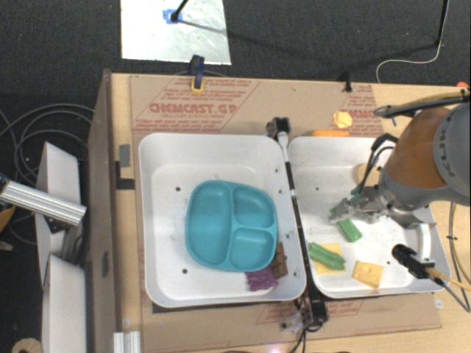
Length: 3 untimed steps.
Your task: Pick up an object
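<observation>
Two white bins are seen side by side on a brown bench (221, 98). The left bin (165, 197) is taken up mostly by a big blue plate (232, 226) with three parts. A small purple thing (259, 279) and a little brown thing (280, 262) are found just beside the plate's lower edge. The grey and orange arm (423, 157) is reached in over the right bin (327, 171). The gripper (347, 210) is held low in that bin, just above a small green block (350, 230). Nothing is seen gripped, and it cannot be told how the gripper is set. Lower in the same bin, a long green thing (324, 257) is laid across a yellow piece (333, 250). A yellow cheese wedge (368, 273) is set near them.
</observation>
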Each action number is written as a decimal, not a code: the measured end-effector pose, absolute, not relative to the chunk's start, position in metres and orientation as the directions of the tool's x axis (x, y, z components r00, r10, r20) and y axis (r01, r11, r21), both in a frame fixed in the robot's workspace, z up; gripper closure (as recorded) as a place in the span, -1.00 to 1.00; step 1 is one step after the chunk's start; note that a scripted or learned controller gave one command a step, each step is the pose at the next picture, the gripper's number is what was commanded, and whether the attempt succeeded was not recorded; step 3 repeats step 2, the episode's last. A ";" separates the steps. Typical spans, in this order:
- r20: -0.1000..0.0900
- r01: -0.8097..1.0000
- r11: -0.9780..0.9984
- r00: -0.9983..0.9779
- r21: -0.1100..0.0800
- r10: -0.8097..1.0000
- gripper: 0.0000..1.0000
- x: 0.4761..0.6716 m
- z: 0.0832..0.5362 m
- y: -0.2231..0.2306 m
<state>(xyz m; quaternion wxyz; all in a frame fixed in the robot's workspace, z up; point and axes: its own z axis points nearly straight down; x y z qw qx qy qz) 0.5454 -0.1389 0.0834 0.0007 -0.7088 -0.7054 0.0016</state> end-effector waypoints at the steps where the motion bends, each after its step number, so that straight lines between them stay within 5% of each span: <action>1: -0.001 1.000 0.001 -0.001 0.004 1.000 1.00 0.549 0.095 -0.135; 2: 0.003 1.000 0.014 -0.014 0.013 1.000 1.00 0.578 0.190 -0.048; 3: 0.003 1.000 0.014 -0.014 0.013 1.000 1.00 0.578 0.190 -0.048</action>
